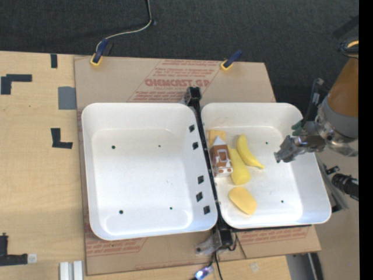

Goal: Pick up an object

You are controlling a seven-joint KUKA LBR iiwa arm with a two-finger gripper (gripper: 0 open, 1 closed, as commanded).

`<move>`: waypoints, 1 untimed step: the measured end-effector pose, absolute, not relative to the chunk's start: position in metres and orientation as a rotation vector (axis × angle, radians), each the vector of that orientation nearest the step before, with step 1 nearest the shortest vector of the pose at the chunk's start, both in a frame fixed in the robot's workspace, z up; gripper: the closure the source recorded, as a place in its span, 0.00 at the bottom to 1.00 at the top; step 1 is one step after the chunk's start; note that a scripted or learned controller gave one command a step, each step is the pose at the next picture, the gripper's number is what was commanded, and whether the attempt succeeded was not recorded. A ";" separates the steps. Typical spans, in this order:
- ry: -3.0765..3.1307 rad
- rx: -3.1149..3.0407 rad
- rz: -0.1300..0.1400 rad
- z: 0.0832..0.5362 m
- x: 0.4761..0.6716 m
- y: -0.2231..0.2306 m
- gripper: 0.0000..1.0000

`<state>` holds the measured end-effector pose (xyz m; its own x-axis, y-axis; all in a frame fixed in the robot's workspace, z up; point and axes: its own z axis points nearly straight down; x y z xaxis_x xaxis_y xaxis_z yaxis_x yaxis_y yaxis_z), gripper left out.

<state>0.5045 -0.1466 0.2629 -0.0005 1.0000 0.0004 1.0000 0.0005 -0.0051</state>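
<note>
Camera view gives you the bench (35, 156) from above, with a cardboard sheet (169, 80) under two white bins side by side; the left bin (140, 168) sits beside the right bin (280, 209), which holds all the objects, gathered in its left half. Your arm (347, 98) reaches in from the right, its orange band above the wrist; the gripper (285, 153) hangs over the right part of the right bin, well apart from the objects, and you cannot tell from here whether its jaws are open or closed. Look next at the banana (247, 151), lying slantwise near the bin's middle; a yellow block (238, 168) lies just beside it; a brown-and-white box (220, 156) lies against the left wall; a yellow lemon-like piece (242, 200) lies nearer the front.
</note>
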 end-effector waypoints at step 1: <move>-2.216 -2.219 0.007 0.076 0.498 -0.132 0.00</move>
<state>0.4979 -0.1320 0.0765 0.0012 1.0000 0.0009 1.0000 -0.0012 -0.0071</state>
